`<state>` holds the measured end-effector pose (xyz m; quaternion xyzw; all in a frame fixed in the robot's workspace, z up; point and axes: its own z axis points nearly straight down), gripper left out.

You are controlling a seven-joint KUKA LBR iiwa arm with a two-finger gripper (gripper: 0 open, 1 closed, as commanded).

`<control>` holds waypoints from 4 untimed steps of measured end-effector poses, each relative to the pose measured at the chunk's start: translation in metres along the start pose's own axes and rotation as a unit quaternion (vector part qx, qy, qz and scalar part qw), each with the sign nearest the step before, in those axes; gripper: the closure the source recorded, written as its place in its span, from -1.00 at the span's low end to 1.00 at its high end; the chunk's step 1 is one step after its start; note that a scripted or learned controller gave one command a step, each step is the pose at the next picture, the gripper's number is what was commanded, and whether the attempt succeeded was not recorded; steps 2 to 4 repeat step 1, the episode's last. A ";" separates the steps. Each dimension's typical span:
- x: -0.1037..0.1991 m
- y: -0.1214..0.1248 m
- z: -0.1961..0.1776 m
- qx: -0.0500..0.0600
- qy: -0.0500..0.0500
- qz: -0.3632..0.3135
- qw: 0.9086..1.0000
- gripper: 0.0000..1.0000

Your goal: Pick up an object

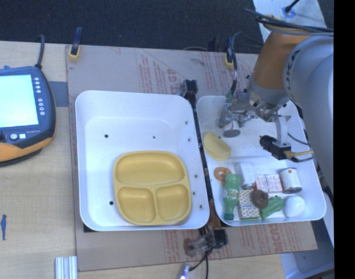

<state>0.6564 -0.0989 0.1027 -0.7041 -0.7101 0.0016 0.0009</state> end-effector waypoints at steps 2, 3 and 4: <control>0.074 -0.041 -0.091 -0.001 0.001 0.001 1.000 1.00; 0.074 -0.041 -0.091 -0.001 0.001 0.001 1.000 1.00; 0.074 -0.041 -0.091 -0.001 0.001 0.001 1.000 1.00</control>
